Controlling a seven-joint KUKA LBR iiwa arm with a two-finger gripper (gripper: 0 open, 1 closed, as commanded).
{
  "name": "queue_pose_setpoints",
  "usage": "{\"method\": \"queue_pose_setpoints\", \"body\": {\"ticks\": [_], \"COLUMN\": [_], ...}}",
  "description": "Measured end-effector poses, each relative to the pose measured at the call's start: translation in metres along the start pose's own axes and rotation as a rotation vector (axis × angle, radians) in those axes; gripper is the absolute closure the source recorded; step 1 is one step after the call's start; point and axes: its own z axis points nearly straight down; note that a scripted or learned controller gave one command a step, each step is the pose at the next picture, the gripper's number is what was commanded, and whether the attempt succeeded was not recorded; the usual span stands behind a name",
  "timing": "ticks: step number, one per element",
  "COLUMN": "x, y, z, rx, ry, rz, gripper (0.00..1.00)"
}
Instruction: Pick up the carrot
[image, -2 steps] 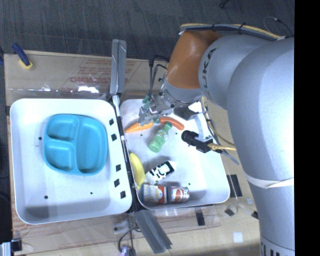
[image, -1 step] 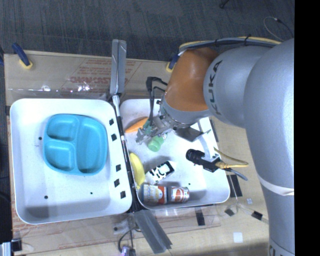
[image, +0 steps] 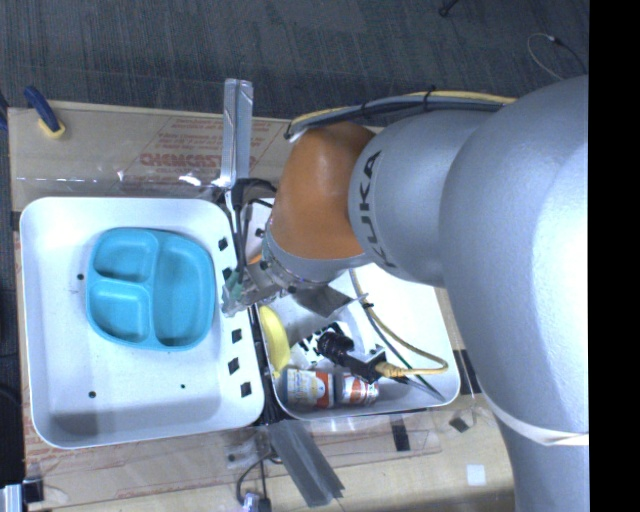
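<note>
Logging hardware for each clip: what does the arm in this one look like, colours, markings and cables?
The arm is bulky, smooth and light grey, with rounded joint housings. An orange band wraps the segment above the wrist, and dark "KUKA" lettering runs beside it. Black and yellow cables run along its top edge, and a thin yellowish cable loops below the wrist.

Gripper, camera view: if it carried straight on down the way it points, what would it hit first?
Hard to say: the arm hides most of the gripper. It sits over the bins' shared edge, so probably the right bin's left wall or the banana just below it. Depth is unclear.
</note>
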Motion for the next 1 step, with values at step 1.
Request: {"method": "queue_pose_setpoints", "body": {"ticks": [1], "x": [0.0538], "y": [-0.029], "z": [0.0005], "rx": [0.002], "ry": [0.0], "rz": [0.111], "gripper": [1.0]}}
